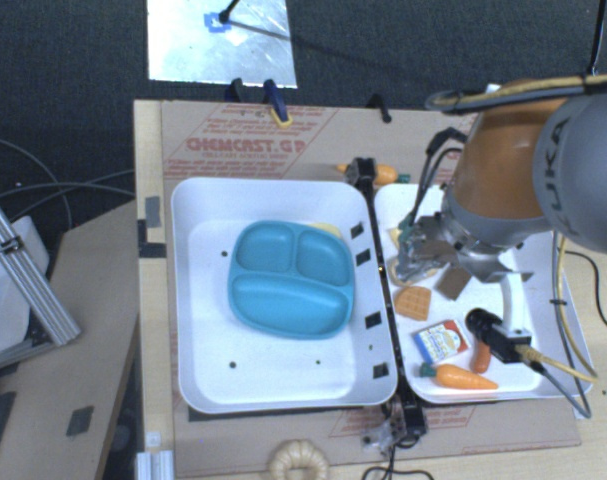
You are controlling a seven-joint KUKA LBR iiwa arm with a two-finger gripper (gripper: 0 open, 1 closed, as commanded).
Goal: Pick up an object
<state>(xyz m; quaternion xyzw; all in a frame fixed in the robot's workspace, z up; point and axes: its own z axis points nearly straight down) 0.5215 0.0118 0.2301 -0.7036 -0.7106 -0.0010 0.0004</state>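
- Currently my gripper hangs over the right bin.
- Whether it is released or clenched, I cannot tell.
- The square cracker lies in that bin, just beside it, nearer the camera.

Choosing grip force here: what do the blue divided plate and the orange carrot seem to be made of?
Blue divided plate: likely moulded plastic, matte, uniform colour with soft rounded ridges. Orange carrot: probably toy plastic, smooth, glossy; too small to be sure.

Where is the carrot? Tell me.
In the camera view, the carrot lies along the near edge of the right-hand bin, just below the small carton.
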